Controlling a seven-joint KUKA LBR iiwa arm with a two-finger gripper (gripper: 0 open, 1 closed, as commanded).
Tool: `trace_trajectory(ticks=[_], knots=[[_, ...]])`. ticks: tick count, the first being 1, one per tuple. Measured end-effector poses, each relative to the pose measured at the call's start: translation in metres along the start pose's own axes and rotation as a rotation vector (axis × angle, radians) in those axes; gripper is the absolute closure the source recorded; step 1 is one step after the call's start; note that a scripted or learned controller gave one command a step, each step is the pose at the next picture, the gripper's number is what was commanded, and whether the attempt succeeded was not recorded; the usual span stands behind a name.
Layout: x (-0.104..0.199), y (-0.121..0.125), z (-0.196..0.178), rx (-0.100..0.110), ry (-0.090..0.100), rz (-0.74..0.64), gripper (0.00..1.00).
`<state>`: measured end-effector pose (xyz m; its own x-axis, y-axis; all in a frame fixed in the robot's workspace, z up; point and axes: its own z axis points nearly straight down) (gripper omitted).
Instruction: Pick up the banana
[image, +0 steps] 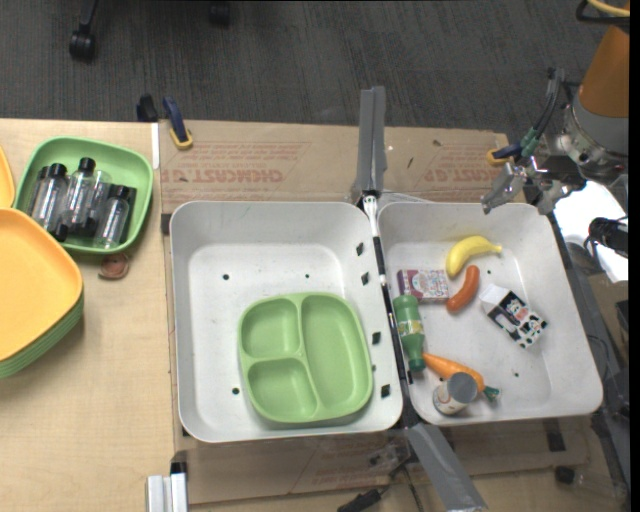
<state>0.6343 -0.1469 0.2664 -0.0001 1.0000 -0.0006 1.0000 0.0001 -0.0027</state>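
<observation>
While the gripper (512, 186) hangs over the far right corner of the right bin (572, 395), too little of it shows to tell whether its jaws are apart or together, and nothing can be seen between them. It sits above the bin's rim, with the grey arm and its orange band (608, 72) rising behind it toward the upper right.

Well apart from the gripper, the banana (470, 251) lies on the floor of the right bin, in its far half, curved with its ends pointing down toward the near side. Just beside it, toward the near side, lies a reddish sausage (463, 289), its upper end close to the banana. A small pink box (424, 285) rests left of the sausage, and a green bottle (408, 331) lies along the bin's left wall. A black and white packet (516, 318) lies to the right. Near the front sit a carrot (455, 368) and a small can (453, 397), touching.

In the left bin (200, 250) lies a green tray (303, 357) with 3 compartments. Beyond it, on the bench to the left, a green dish (132, 166) holds several small bottles (80, 200), beside stacked yellow plates (35, 290).
</observation>
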Motion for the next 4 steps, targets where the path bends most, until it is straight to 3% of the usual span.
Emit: trace_trajectory(ticks=[1,2,3,4], knots=[[-0.018,0.014,0.15,-0.001,0.0,-0.092,0.0],[-0.036,0.02,0.17,-0.01,-0.004,-0.393,0.0],[-0.038,0.023,0.156,-0.021,-0.01,-0.389,1.0],[-0.061,-0.017,0.171,-0.001,0.0,-0.006,1.0]])
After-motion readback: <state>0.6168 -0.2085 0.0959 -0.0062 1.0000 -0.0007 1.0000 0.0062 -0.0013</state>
